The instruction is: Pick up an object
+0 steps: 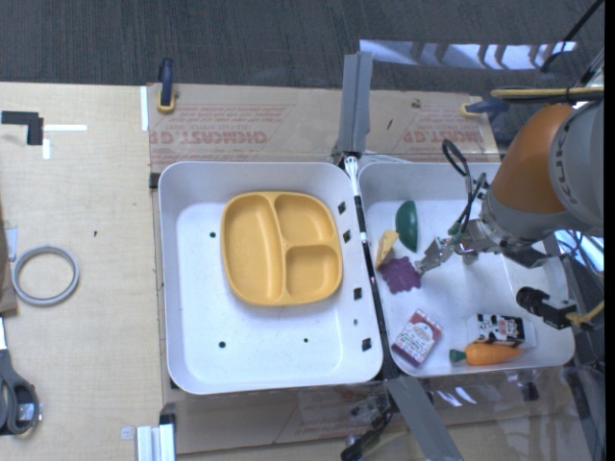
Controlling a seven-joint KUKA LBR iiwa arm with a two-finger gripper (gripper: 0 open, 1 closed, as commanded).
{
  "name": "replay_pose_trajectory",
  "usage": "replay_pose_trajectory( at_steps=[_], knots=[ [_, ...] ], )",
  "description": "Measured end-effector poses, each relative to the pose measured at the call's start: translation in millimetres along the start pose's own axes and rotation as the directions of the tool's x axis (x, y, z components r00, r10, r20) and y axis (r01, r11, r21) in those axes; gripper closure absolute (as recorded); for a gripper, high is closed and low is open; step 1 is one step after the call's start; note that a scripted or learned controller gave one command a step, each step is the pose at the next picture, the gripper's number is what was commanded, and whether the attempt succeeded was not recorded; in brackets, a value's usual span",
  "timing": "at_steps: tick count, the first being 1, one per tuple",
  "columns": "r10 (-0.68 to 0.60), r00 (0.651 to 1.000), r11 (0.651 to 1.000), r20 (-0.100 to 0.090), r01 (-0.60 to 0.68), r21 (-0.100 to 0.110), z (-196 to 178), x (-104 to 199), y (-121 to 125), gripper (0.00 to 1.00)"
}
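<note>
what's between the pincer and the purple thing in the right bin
Nothing visible. The pincer hangs just above and to the right of the purple object, with bare white floor of the right bin between them. The yellow piece and green object lie beside it, not in the path.

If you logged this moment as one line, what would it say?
gripper: low in right bin | nearest: purple object | grasp: none seen | yellow plate: left bin

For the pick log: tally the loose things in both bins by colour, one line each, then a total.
Yellow: 2, plate, small piece
Green: 1
Purple: 1
Red packet: 1
Orange carrot: 1
Black-and-white: 1
Total: 7
</note>
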State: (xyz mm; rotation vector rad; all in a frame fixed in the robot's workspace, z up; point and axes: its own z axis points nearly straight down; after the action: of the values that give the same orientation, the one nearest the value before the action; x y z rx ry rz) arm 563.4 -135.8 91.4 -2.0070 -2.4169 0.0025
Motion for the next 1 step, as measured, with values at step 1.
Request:
replay_pose_trajectory(
  at_steps=[1],
  knots=[
    [0.267,0.964,0.964,0.001,-0.267,0.0,-15.5,21.0,83.5,0.0]
  ],
)
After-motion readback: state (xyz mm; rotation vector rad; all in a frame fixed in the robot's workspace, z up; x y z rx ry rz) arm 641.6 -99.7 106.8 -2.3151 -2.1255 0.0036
